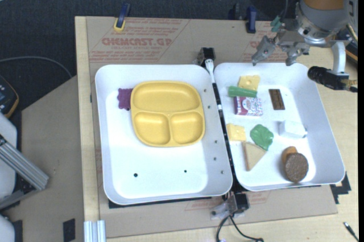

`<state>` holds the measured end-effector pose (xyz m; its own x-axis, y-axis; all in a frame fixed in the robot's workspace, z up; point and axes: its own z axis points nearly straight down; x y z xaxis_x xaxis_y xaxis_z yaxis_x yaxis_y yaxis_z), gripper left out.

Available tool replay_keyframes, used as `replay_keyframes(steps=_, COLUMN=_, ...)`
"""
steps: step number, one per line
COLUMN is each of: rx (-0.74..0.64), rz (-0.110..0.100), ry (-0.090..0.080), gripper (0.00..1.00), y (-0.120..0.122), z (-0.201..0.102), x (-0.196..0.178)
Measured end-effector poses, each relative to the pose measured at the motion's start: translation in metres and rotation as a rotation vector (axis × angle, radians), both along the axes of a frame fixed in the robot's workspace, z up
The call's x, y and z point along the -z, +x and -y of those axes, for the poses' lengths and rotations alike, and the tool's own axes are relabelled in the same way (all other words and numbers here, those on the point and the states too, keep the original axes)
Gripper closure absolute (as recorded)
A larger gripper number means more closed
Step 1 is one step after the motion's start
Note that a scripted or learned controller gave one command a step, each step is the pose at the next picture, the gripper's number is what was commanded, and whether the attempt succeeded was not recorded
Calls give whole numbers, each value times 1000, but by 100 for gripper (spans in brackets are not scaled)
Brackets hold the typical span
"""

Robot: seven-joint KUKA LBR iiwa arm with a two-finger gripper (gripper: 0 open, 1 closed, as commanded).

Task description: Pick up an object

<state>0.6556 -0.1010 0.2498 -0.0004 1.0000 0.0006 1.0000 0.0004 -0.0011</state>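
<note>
My gripper [278,55] hangs above the far rim of the right bin [318,121], its two fingers spread open with nothing between them. Below it in that bin lie a yellow cheese wedge [248,82], a green stick [242,92], a red-and-white packet [248,105], a brown bar [276,99], a small white piece [294,128], a green leafy toy [261,135], a yellow block [236,132], a tan wedge [252,154] and a brown round patty [295,165].
The left bin [162,172] holds a yellow divided plate [168,113] with a purple item [123,98] at its left side. Clamps [120,20] sit on the far board edge. A black fitting [325,76] juts over the right bin's far right corner.
</note>
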Motion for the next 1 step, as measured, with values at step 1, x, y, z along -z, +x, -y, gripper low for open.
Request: replay_keyframes(steps=1, rx=1, rz=-5, ry=0, gripper=0, y=-9, z=-5, x=58)
